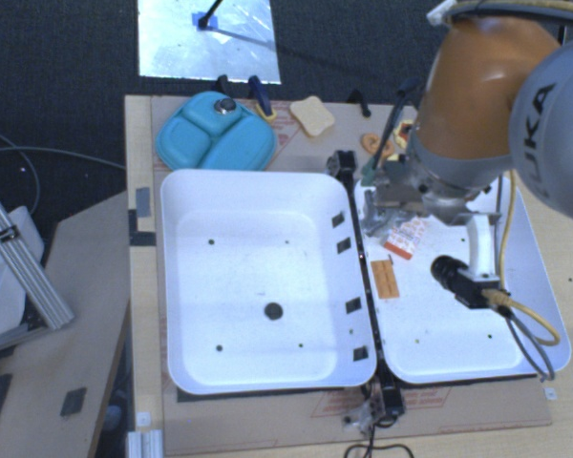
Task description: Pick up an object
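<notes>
We see the grey-and-orange arm's gripper low, right of centre | jaws' state: cannot tell | small orange rectangular card lies just below, long axis running up-down.

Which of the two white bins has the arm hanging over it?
The right bin, the one with the small orange card lying in it. The left bin sits apart from the arm.

Two bins sit side by side at frame centre: a disc in the left bin, a card in the right bin; a tray lies behind them.
</notes>
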You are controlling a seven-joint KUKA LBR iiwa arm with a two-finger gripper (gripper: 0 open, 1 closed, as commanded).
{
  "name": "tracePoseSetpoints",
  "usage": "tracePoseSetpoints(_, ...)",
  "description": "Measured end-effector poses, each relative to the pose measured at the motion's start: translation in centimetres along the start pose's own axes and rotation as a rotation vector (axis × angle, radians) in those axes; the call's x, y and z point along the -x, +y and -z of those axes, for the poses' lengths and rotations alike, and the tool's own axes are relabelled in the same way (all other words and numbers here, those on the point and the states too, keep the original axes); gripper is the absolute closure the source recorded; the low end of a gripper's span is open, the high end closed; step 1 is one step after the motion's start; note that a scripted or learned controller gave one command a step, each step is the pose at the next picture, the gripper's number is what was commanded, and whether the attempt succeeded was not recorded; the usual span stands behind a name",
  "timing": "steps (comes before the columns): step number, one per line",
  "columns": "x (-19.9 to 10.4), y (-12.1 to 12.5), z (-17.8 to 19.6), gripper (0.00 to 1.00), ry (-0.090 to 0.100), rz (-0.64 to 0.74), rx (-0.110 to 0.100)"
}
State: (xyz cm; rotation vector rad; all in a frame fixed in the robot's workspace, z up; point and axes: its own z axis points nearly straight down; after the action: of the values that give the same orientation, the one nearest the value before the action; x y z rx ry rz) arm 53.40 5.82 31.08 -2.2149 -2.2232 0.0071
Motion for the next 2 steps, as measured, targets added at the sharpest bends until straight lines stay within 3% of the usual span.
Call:
tracePoseSetpoints(1,2.53,-4.54,5.12,1.0,0.002,-0.005,0.011)
tracePoseSetpoints(2,2.38,-4.39,4.88,0.0,0.001,-0.001,0.009)
